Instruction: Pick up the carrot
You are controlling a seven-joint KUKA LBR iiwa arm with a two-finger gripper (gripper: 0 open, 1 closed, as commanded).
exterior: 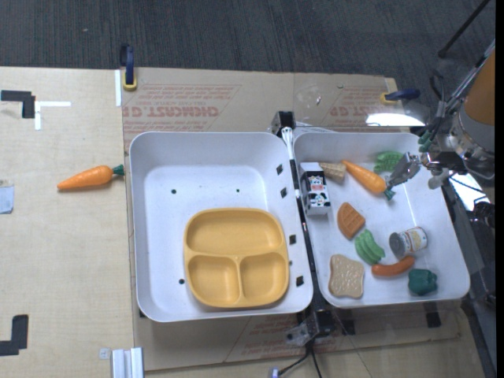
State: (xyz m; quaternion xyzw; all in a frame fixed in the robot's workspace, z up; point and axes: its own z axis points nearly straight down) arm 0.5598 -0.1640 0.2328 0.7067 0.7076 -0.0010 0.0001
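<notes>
Lying in the right bin [453,235], upper part: carrot [365,177], long axis slanting from upper left down to lower right, green top end nearest the gripper [411,166]. Gripper just right of that end, not closed on it; finger state cannot be told. Second carrot [87,179] on the bench [55,274], well apart to the left.

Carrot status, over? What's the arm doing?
Gripper over right bin, by the carrot there. Carrot lying loose, not gripped. Second carrot outside on bench.
</notes>
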